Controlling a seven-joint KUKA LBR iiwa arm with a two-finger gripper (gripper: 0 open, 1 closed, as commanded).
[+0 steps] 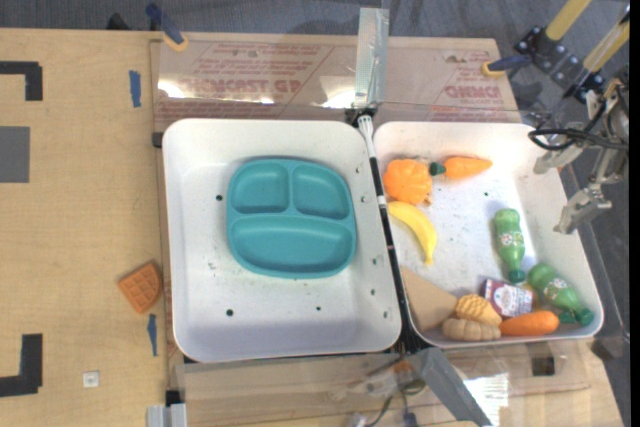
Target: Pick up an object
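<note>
Claw (585, 205) at far right, over the right bin's (470, 140) outer rim; cannot tell how it stands. Nothing between it. Right bin: orange pumpkin (407, 180), carrot (465, 167), banana (417, 228), two green bottles (509, 242), second carrot (530, 323), bread piece (473, 319). Left bin (190, 245): teal divided plate (291, 216). Waffle toy (141, 286) on bench (70, 215).

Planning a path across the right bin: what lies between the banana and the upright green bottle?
In the camera view, only bare speckled bin floor separates the banana from the green bottle.
</note>
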